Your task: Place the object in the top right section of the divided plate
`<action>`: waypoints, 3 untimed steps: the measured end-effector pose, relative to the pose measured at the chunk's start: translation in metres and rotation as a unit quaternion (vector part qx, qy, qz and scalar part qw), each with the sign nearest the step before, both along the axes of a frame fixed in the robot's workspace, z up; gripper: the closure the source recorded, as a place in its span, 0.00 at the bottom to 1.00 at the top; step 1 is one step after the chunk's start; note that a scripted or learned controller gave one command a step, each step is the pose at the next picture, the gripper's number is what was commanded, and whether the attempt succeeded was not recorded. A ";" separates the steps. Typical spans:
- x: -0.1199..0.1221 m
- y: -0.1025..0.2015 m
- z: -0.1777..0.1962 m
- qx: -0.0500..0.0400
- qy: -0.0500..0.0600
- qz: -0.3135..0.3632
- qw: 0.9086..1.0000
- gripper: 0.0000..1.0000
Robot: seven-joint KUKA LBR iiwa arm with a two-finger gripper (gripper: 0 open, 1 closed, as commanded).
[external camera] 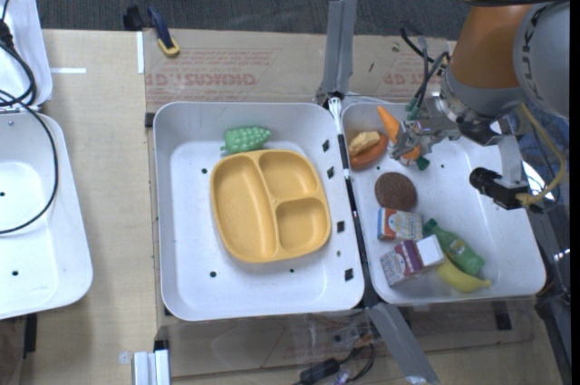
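Observation:
The yellow divided plate [270, 204] lies in the left bin [181, 220], with its two smaller sections toward the right. My gripper [412, 143] hangs low at the upper left of the right bin [507, 238]. It is right over an orange carrot [388, 119], whose tip shows again below the gripper. Whether the carrot is held cannot be made out. A bun-like piece [365, 144] in an orange-red dish lies just left of the gripper.
A green bunch of grapes [246, 138] rests in the left bin above the plate. The right bin also holds a brown round cookie [396, 189], two small cartons [399, 223] [412, 259], a green bottle [456, 249] and a banana [464, 281].

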State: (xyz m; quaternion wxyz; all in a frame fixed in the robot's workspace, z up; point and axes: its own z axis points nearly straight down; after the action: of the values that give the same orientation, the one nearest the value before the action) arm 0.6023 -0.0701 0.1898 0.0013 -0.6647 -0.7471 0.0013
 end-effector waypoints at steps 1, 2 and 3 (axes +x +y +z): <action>-0.049 0.088 0.000 0.000 0.000 0.061 0.998 1.00; -0.095 0.127 0.022 0.000 0.000 0.187 0.982 1.00; -0.125 0.145 -0.001 0.000 0.001 0.130 0.991 1.00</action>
State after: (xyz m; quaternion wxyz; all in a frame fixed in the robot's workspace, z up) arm 0.4774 0.0749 0.1891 0.0020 -0.5618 -0.8273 0.0024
